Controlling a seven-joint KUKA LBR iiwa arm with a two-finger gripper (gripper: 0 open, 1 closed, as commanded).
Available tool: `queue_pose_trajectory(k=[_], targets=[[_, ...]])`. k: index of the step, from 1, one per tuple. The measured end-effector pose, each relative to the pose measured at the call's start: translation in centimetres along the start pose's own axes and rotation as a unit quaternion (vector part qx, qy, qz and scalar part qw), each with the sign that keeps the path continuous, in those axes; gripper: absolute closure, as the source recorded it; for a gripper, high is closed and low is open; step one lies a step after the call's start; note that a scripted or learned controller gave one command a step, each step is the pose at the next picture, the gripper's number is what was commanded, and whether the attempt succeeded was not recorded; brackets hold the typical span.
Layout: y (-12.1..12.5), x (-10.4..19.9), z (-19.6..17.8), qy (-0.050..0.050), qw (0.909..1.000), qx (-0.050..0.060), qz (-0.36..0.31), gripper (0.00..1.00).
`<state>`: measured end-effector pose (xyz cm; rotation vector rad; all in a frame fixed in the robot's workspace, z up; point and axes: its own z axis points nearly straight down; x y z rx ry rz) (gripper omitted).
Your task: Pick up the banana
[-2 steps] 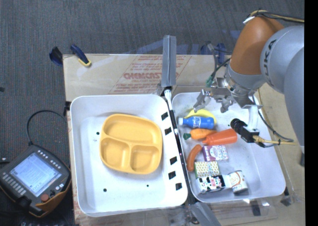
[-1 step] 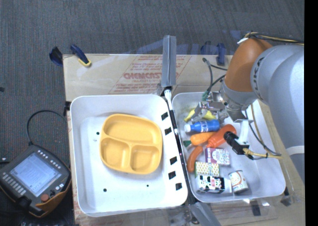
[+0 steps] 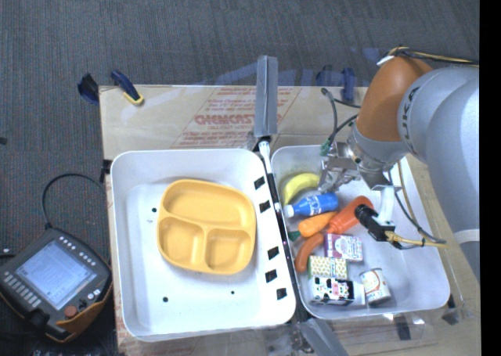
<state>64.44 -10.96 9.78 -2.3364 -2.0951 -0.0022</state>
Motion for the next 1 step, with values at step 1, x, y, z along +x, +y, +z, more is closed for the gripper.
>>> queue_pose_trajectory(k=[1], targets=[[-0.01, -0.01, 0.01, 0.000, 1.0000, 0.000, 0.000, 0.00]])
